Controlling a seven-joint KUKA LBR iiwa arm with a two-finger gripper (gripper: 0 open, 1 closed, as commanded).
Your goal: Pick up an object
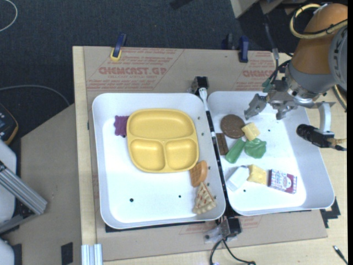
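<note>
My gripper [270, 109] hangs over the far part of the right bin [309, 192], its two grey fingers spread apart with nothing between them. Just left and nearer lie a brown round cookie [233, 126], a small yellow block [251, 131] and a green pepper-like toy [245, 148]. Toward the front of the bin are a white piece [237, 176], a yellow cheese wedge [256, 174] and a small red and white packet [282, 181]. A dark brown bar [222, 143] lies along the bin's left wall.
The left bin [110, 203] holds a yellow divided tray [162, 139], a purple item [120, 125] behind its left edge, an orange pastry [199, 173] and a waffle-like wedge [204, 199] at the front right. A black divider strip [208, 123] runs between the bins.
</note>
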